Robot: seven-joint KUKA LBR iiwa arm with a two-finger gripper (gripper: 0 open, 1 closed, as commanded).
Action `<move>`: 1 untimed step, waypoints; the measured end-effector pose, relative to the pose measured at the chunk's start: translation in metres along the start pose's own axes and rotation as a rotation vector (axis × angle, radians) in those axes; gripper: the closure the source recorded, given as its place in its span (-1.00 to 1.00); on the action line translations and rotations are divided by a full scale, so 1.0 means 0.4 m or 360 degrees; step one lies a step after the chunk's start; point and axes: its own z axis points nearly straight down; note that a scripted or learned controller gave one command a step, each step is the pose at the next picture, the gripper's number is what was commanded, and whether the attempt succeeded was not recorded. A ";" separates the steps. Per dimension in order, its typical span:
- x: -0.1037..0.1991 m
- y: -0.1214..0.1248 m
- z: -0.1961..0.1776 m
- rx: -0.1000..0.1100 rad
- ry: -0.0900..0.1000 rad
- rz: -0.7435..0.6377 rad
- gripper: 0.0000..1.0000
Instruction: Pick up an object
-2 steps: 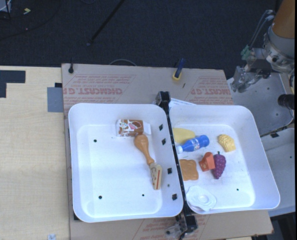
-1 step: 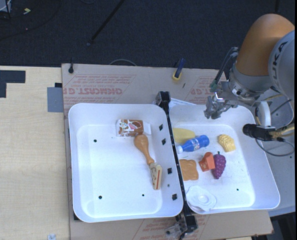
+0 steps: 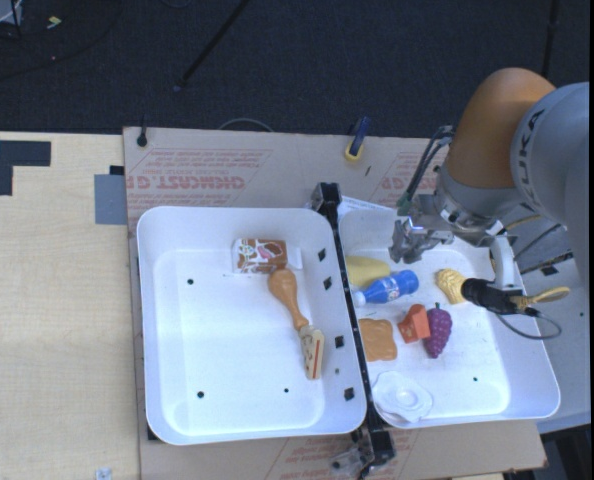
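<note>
- While our jaws hang over the right bin, we cannot tell their opening; nothing shows between them.
- We judge the blue bottle the nearest target: just below the jaws, slightly left, long axis tilting up toward the right.
- Beside it lies the yellow piece, left of the jaws.

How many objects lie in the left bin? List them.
2. A small brown-and-white packet near the left bin's upper middle, and a wooden spoon running from below it toward the divider.
</note>
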 end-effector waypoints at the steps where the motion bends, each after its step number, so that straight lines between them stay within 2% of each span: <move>1: -0.061 0.055 -0.347 -0.0035 -0.0009 -0.0003 1.00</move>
